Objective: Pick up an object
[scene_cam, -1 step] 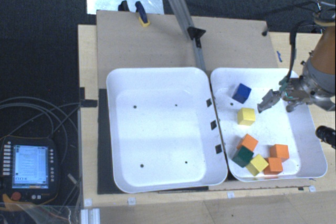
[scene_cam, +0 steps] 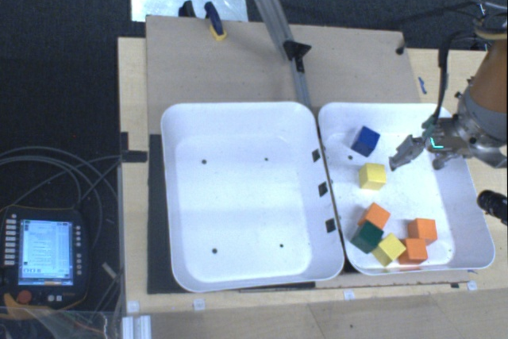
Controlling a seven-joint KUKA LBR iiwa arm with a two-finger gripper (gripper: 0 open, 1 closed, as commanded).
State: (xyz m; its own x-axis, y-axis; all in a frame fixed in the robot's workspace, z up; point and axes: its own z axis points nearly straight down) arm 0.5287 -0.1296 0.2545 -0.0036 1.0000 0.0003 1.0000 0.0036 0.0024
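**Blocks in right bin, gripper above them, nothing held**

Blocks, seven, all loose in the right bin (scene_cam: 464,194):
- Blue block (scene_cam: 365,140), near the far left corner, tilted.
- Yellow block (scene_cam: 371,175), near the bin's middle, just off the gripper's fingertips, apart from them.
- Orange block (scene_cam: 376,215), toward the near edge, touching the green one.
- Green block (scene_cam: 367,236), dark, near the near left corner.
- Second yellow block (scene_cam: 390,248), beside the green one at the near edge.
- Two more orange blocks (scene_cam: 421,230) and (scene_cam: 413,251), close together at the near edge; where one ends and the other begins is hard to make out.

Gripper (scene_cam: 413,153): over the right bin's far half, fingers spread and pointing toward the left wall, nothing between them. Whether the tips touch the bin floor cannot be told. A small teal light shows on its body. The arm (scene_cam: 488,103) is cut off at the right.

Left bin (scene_cam: 171,171): white, a few dark dots on its floor. Black clips sit along the seam between the two bins.

Bench (scene_cam: 238,59): tan board under both bins. A grey pole (scene_cam: 270,0) crosses its far edge at a slant and partly hides that edge. A yellow-tipped item (scene_cam: 216,26) at the far left corner is too small to identify.

Pendant (scene_cam: 44,254): lit screen, off the bench's left edge, with cables; its text is unreadable.
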